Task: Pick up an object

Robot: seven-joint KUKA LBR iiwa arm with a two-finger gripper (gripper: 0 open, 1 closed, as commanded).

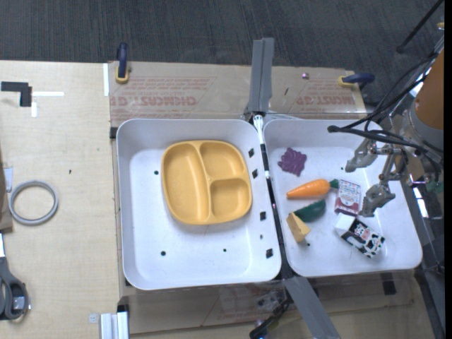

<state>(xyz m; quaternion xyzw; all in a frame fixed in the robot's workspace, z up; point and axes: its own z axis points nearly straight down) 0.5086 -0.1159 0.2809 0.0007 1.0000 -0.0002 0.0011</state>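
The gripper, fingers spread and empty, hovers just beside a small pink carton. Closing off-centre would probably nudge it toward the toy carrot.

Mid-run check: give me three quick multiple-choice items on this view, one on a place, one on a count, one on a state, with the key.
1. Where does the yellow divided plate lie?
A. in the left bin
B. in the right bin
C. on the bench outside both bins

2. How many compartments does that plate have?
A. two
B. three
C. four

3. How does the gripper stand to the carrot?
A. closed around it
B. lifting it above the bin
C. apart from it, over the right bin's right side

Key:
1 A: the plate sits on the floor of the left bin.
2 B: one long section on its left and two smaller ones on its right.
3 C: the carrot lies on the floor of the right bin beside the purple piece, with nothing between the fingers.
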